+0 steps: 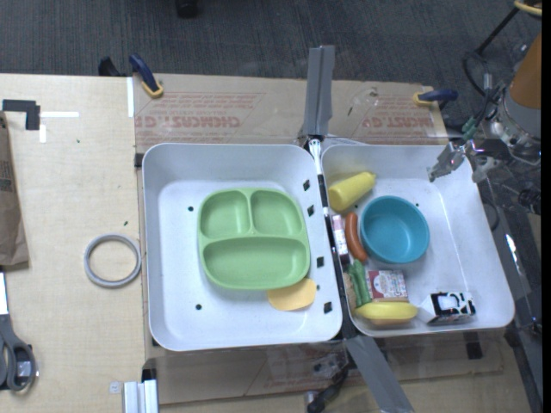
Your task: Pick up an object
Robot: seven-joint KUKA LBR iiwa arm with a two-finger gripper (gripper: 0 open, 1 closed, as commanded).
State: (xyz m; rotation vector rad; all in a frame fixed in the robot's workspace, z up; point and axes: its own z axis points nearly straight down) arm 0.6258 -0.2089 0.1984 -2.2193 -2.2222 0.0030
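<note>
My gripper (459, 167) hangs over the far right corner of the right bin (482, 231), its two fingers apart with nothing between them. It is above and to the right of a blue bowl (394, 229). Around the bowl in this bin lie a yellow block (351, 188), an orange-red sausage (355, 237), a green piece (357, 284), a red and white packet (387, 282), a yellow banana (387, 311) and a small black and white object (452, 305).
The left bin (164, 231) holds a green divided plate (254, 239) and a flat yellow piece (293, 296) at its near edge. On the bench to the left lie a tape ring (113, 259) and scissors (17, 364). Clamps sit at the far edge.
</note>
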